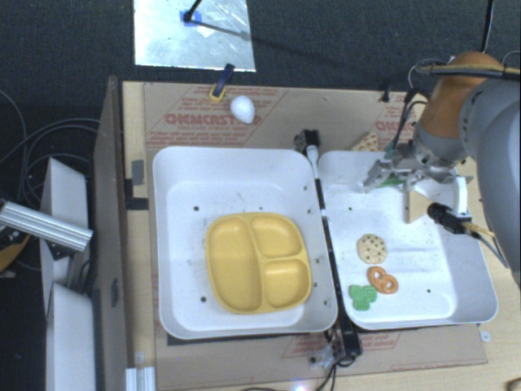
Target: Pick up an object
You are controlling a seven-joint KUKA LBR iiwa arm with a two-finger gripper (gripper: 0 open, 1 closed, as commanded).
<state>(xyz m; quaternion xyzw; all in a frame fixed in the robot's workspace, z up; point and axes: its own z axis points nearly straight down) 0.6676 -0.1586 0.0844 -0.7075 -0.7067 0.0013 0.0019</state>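
green toy [363, 296], pretzel [382, 280] and cookie [372, 248] are left unlifted in the right bin [468, 279]; nothing is gripped by the spread tool [396, 187], so picking remains.

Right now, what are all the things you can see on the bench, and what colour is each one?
bins: two, white, side by side on the bench
divided plate: one, yellow, three compartments, in the left bin
cookie: one, tan with dark specks, in the right bin
pretzel: one, orange-brown, right bin, below the cookie
leafy toy: one, green, right bin, beside the pretzel
egg-shaped ball: one, white, on the cardboard behind the left bin
arm: one, grey with orange band, reaching in from the right
pincer: one, over the right bin's far end
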